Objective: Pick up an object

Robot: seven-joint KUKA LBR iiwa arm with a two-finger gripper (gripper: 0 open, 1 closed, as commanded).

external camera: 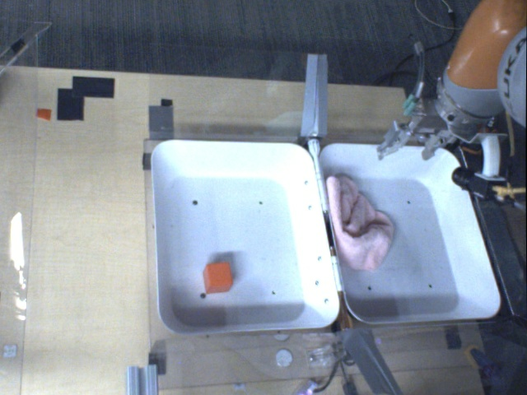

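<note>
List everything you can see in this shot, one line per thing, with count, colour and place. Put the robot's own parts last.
bins: 2, white, side by side on the bench; left bin, right bin
block: 1, orange, lower left part of the left bin
cloth: 1, pink, crumpled, against the left wall of the right bin
bench: 1, light wood, under both bins
black patches: 2, black, top left of the bench
small orange square: 1, orange, bench top left, beside the black patches
divider bar: 1, grey, between the bins at the far edge
arm: 1, grey with orange band, top right
end effector: 1, metallic grey, above the right bin's far edge
</note>
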